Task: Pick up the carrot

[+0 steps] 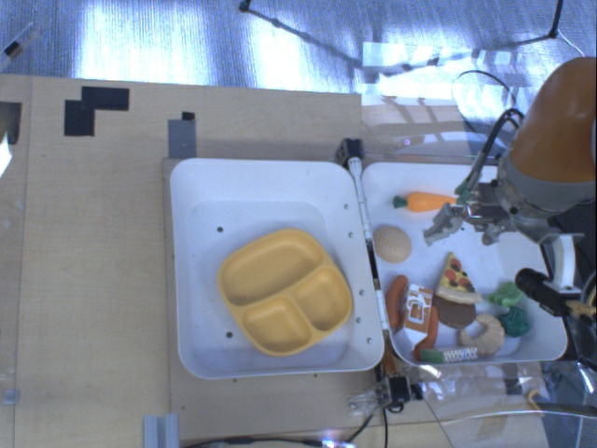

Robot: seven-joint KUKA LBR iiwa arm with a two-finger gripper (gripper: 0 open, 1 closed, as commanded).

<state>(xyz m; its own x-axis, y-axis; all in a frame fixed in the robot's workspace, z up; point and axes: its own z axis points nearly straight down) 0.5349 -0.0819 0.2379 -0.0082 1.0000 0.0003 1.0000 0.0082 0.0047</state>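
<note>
The carrot [424, 201] lies at the far end of the right bin [378, 180], the robot's hand [464, 223] hovering just right of it, fingers spread and holding nothing; a descent from here could miss it or nudge it away.

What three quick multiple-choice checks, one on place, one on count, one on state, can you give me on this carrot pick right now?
1. Where does the carrot lie?
A. In the right bin, near its far edge
B. On the yellow plate
C. On the bench outside both bins

2. How many compartments does the yellow plate have?
A. One
B. Three
C. Five

3. What is the carrot's state?
A. Lifted between the fingers
B. Lying flat in the bin, just left of the gripper
C. Standing on end

Answers: 1 A, it rests at the right bin's far edge. 2 B, three hollows show. 3 B, it lies on the bin floor beside the gripper.
</note>
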